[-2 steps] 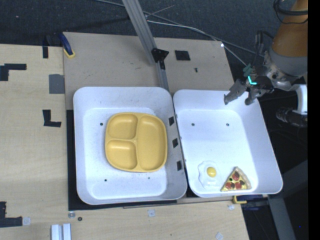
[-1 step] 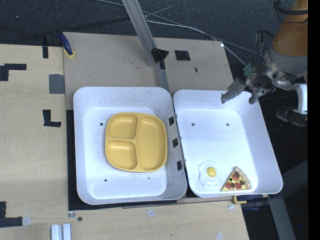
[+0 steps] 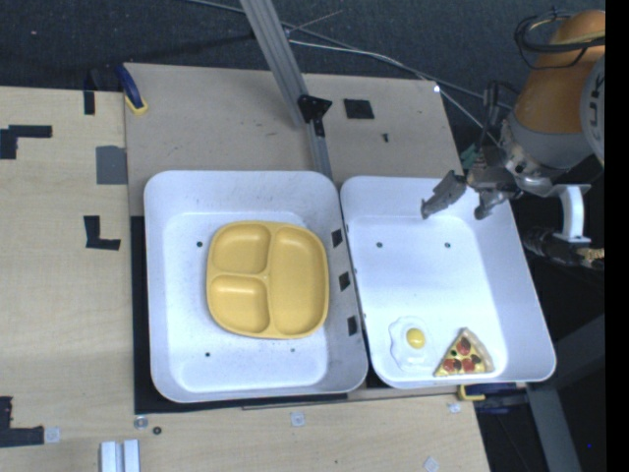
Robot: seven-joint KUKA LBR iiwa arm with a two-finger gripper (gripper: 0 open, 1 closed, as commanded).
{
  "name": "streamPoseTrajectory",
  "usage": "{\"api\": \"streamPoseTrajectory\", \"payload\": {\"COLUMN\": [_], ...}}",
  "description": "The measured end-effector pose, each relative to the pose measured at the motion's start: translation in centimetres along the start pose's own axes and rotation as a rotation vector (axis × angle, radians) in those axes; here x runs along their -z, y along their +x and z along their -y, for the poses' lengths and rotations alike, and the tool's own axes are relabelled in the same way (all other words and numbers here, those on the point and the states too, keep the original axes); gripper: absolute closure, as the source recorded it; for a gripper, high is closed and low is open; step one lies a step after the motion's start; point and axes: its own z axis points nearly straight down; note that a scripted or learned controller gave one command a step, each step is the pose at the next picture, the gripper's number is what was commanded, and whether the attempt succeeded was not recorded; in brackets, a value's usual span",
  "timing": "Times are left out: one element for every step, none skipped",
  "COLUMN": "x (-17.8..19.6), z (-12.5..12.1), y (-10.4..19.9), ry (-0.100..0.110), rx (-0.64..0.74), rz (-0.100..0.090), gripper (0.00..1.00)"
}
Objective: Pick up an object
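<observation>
A toy fried egg [image 3: 409, 339] and a toy pizza slice [image 3: 464, 354] lie side by side in the near corner of the right bin [image 3: 432, 264]. A yellow divided plate [image 3: 266, 278] rests in the left bin [image 3: 177, 264]. My gripper [image 3: 456, 205] hangs over the far end of the right bin, well away from the egg and the pizza. Its two dark fingers [image 3: 437, 198] are spread apart and nothing is between them.
A slanted metal pole [image 3: 285, 67] runs from the top of the view down to the gap between the bins. Cables trail across the dark floor behind the bench. Black tape marks dot the wooden bench at left.
</observation>
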Motion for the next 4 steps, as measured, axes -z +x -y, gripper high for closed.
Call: {"api": "streamPoseTrajectory", "payload": {"x": [-6.1, -12.4, -11.0, -6.6], "z": [0.8, 1.4, 1.3, 1.7], "y": [-0.4, -0.8, -0.7, -0.3], "ry": [0.002, 0.003, -0.002, -0.007], "rx": [-0.001, -0.001, 0.001, 0.000], "rz": [-0.001, -0.001, 0.000, 0.000], "gripper": [0.00, 0.00, 1.00, 1.00]}}
